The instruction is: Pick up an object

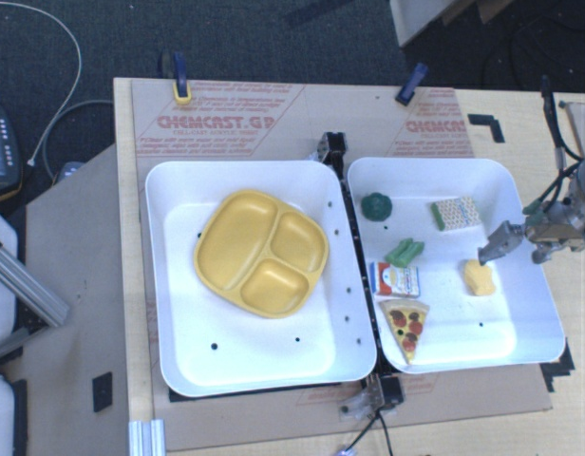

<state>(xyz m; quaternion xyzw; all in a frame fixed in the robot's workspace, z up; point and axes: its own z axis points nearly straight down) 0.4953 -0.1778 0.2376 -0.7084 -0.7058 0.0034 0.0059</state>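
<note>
Camera view: tool just above a small pale-yellow wedge-like block in the right bin. Tool open or closed: cannot tell. Nothing visibly gripped.

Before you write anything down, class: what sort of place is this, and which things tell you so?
Most likely a robotics lab test bench. Two white bins sit on a clamped board, toy food such as a pizza slice lies in one, and a robot gripper reaches in.
</note>
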